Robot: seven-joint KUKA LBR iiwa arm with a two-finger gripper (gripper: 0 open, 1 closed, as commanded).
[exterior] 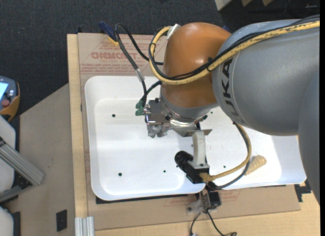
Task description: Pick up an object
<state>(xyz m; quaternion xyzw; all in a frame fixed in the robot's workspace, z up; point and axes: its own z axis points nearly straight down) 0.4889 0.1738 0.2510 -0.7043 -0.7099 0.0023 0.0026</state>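
From my feed, the two bins sit side by side on the bench. The left bin [101, 143] takes up the middle of the view, and the right bin [284, 164] is mostly tucked under the arm [269, 72], which comes in from the right and hangs over the seam between them. The gripper [155, 121] sits over the left bin's inner part, toward its right side. A cardboard sheet [109, 52] lies under both bins, poking out behind and in front.
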